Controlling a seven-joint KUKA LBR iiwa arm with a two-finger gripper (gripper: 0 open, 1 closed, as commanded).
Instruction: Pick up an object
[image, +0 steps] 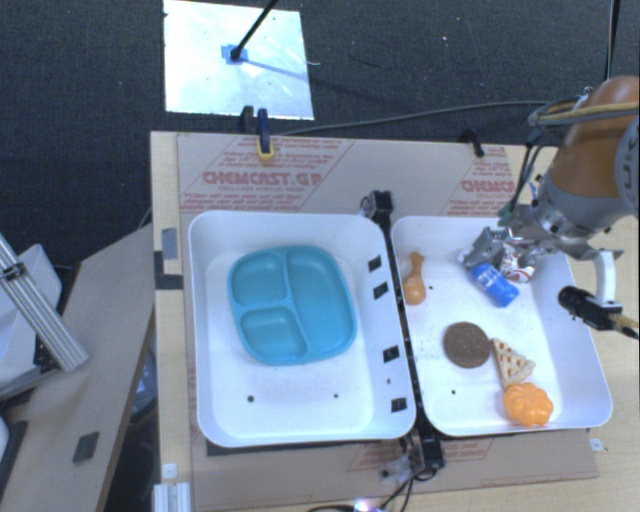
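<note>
Arm (600, 150) cut off at right edge; blue object (496, 284) partly hidden under hand (503, 252).

Scene is lit evenly and brightly from overhead; shadows are kept soft. Glare is seen on the metal sheet (238, 60). White bins (300, 420) are slightly overexposed. Mild softness throughout.

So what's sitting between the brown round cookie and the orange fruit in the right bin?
A pizza slice lies between the cookie and the orange fruit, seen in the camera view.
</note>
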